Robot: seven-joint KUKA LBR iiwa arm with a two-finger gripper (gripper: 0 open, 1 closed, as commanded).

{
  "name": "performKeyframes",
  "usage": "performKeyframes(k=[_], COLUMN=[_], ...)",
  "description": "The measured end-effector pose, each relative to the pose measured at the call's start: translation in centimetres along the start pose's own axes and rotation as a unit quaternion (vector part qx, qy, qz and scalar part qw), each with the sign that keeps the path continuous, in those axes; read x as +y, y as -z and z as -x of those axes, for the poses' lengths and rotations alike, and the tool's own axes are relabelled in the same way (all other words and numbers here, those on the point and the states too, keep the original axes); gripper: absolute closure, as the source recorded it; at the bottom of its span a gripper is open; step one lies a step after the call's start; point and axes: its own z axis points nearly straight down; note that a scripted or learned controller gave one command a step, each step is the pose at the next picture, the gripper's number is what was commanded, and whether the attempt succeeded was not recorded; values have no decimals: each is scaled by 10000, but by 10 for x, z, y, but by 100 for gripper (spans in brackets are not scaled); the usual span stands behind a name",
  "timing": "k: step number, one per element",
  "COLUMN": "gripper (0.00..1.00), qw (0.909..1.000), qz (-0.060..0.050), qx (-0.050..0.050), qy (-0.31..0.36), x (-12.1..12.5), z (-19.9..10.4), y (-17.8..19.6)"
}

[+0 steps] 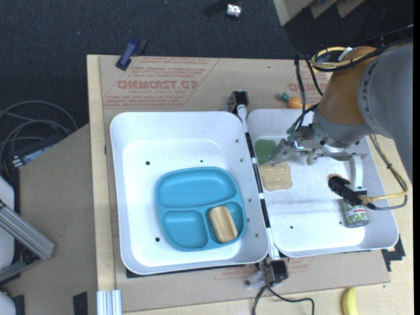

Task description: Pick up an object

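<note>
Counting two white bins [131,176], one blue tray [190,195], one gold cylinder [223,223].

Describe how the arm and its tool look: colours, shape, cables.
The arm is a thick, rounded grey body with an orange band above the wrist. Black and yellow cables loop over the band. Below it sits a grey metal tool of small angular parts, too cluttered to make out in detail.

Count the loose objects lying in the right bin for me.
3 visible: a green piece at the left wall, a tan sponge just below it, a small jar near the right edge. The arm may hide more.
</note>
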Motion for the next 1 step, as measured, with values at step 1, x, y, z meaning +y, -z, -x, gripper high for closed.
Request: performKeyframes(k=[1], gripper=[0], qw=[10000], qz=[28], qx=[-7], qy=[-7], x=[-82], z=[20], y=[-15])
